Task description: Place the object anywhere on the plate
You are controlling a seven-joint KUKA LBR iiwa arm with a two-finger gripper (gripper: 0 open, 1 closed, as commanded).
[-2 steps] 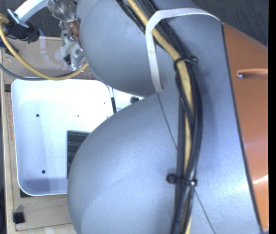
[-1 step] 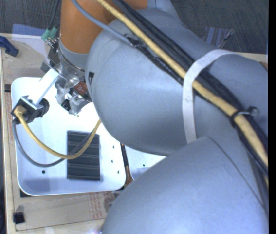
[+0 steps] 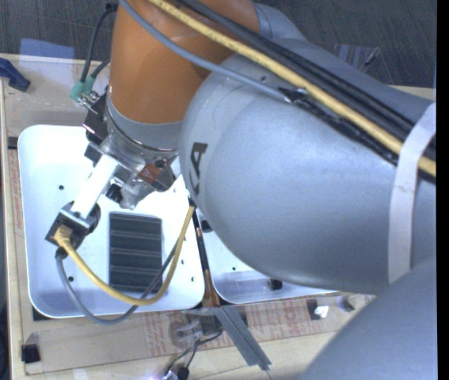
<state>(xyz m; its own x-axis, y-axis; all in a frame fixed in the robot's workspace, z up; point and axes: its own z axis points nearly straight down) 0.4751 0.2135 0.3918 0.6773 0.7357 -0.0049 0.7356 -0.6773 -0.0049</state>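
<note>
Grey and ribbed, a dark flat rectangle (image 3: 135, 249) lies in the left bin (image 3: 34, 212), its long axis running toward the near edge of the surface (image 3: 42, 343). Whether it is the object or the plate, I cannot tell. The claw (image 3: 133, 182) hangs just above its far end, under the orange band (image 3: 157, 62). Whether the claw is spread or pinching cannot be told. A yellow cable (image 3: 113, 291) loops around the rectangle's near end.
</note>
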